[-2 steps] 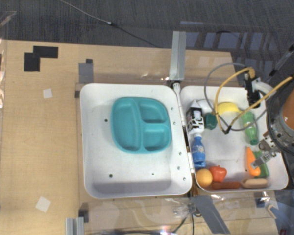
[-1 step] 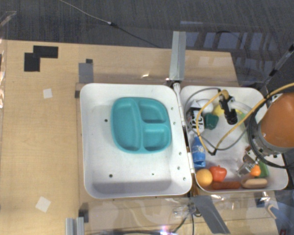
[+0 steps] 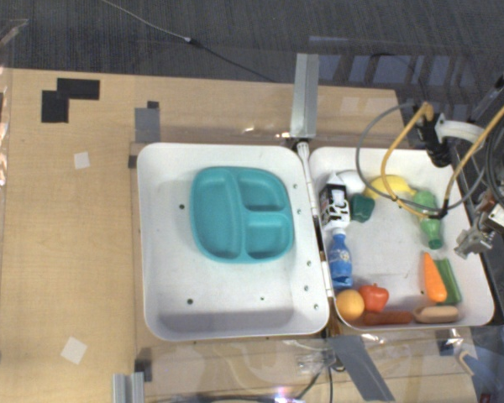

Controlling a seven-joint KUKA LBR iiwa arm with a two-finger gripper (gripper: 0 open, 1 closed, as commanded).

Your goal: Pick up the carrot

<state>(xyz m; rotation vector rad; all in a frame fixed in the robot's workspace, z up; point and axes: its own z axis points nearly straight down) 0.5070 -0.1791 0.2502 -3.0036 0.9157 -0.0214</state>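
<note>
The surface [image 3: 67, 250] carries two shallow white bins side by side. The left bin [image 3: 164, 309] holds a teal divided plate [image 3: 242, 214] with three compartments, lying flat near the bin's centre. The right bin [image 3: 386, 250] holds the loose items. The carrot [image 3: 434, 278] lies near the right wall of this bin, in its lower right part, with the narrow end toward the top of the view; a dark green piece [image 3: 449, 281] lies alongside it on the right, touching or just beside it. Below the carrot, a tan sausage-shaped item [image 3: 438, 313] rests against the bin's lower wall, with a dark red elongated item [image 3: 389, 317] to its left. A red tomato [image 3: 374, 295] and an orange fruit [image 3: 349, 303] sit in the lower left part of the bin, just beside each other. A blue bottle [image 3: 340, 259] and a black-and-white labelled container [image 3: 335, 203] lie along the left wall. A dark green block [image 3: 362, 207] and a yellow item [image 3: 392, 185] sit near the upper wall. The tool [image 3: 475, 242] is at the bin's right rim, above and to the right of the carrot and apart from it; whether it is apart or together cannot be told from this view.
</note>
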